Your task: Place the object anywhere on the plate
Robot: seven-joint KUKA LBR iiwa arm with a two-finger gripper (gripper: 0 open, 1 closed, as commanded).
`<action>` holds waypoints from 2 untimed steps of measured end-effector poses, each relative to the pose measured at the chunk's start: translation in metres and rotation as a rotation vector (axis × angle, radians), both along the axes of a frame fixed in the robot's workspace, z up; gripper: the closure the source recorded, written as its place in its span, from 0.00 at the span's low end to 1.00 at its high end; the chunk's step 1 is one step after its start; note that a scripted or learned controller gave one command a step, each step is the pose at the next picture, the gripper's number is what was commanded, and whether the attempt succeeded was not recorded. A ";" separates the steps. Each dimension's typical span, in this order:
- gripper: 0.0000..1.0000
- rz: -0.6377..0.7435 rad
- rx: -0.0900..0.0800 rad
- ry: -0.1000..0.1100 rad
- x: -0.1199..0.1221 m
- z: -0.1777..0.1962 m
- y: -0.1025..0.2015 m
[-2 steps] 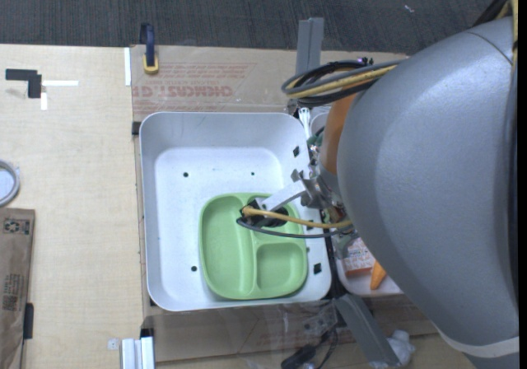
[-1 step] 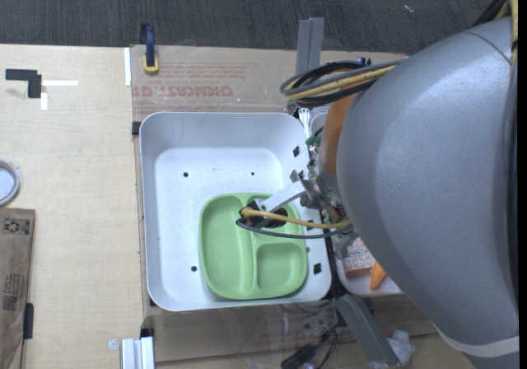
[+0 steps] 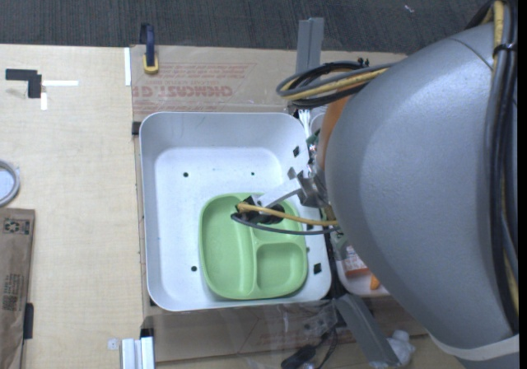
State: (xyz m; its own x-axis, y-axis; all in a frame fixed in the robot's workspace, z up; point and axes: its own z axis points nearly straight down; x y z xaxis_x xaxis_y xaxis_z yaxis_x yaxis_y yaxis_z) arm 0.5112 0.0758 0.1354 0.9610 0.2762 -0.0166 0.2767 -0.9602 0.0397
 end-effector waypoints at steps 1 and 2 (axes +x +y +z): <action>0.00 0.018 -0.001 -0.001 0.000 -0.001 0.000; 0.00 0.001 -0.001 -0.003 0.001 -0.001 0.001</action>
